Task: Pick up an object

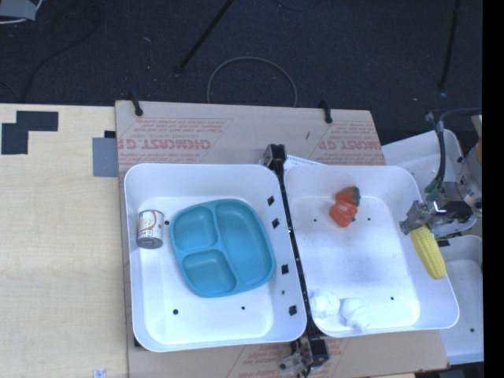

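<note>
We've got the hand (429,220) pinching the corn (428,250) hanging just below it, so the lift's basically started.

Arm (465,172) cut off at right edge. Corn cob (429,250) top hid under gripper (429,215) (finger state unreadable). Can (150,228) label too small.

Bright, even overhead light washes out the white bins (157,321), shadows faint, the whole picture slightly soft.
</note>
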